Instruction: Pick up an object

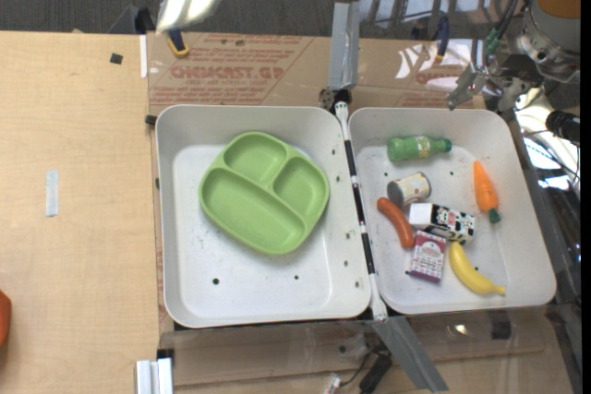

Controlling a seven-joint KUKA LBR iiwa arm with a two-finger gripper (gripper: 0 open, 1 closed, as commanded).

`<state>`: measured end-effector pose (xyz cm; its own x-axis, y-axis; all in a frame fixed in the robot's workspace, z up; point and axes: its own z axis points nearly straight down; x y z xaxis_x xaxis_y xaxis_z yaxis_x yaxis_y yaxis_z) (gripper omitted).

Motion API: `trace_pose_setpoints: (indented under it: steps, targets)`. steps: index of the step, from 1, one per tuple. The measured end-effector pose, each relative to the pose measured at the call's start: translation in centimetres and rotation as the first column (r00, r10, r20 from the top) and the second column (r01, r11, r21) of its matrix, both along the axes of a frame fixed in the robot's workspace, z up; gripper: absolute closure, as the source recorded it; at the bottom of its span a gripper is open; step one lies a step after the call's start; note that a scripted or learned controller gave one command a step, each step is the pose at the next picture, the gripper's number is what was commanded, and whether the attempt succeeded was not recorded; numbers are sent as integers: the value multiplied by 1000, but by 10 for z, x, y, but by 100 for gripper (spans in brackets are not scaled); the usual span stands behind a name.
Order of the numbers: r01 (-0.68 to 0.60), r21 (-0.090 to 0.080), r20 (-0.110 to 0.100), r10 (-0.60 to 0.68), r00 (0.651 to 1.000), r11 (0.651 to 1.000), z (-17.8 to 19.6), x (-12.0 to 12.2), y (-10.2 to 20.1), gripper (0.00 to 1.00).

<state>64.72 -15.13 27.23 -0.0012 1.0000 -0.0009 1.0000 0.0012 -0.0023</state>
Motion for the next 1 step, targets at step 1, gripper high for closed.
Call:
trace_pose_setpoints:
  steps: [1]
  targets:
    - [-54,0,1,54,999,999,-142,-6,-40,0]
